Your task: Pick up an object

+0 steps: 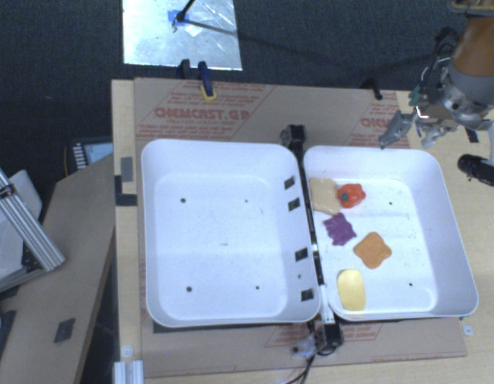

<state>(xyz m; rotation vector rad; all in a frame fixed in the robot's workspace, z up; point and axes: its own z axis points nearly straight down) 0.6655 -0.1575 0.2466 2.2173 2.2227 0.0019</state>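
Two shallow white bins: one at centre left of the frame [223,230], one at centre right [439,238].

Five small objects, all in the right-hand bin, toward its left side:
- one tan flat piece [323,195], uppermost;
- one red-orange piece [351,195], just beside the tan one;
- one purple piece [340,230], below those;
- one orange piece [372,250], lower right of the purple;
- one pale yellow piece [352,289], lowest.

One robot arm [471,62], upper right of the frame.

One silver sheet [181,24], upper left.

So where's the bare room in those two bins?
The left bin is bare. In the right bin, the right half is free; the tan, red, purple, orange and yellow pieces crowd the divider side.
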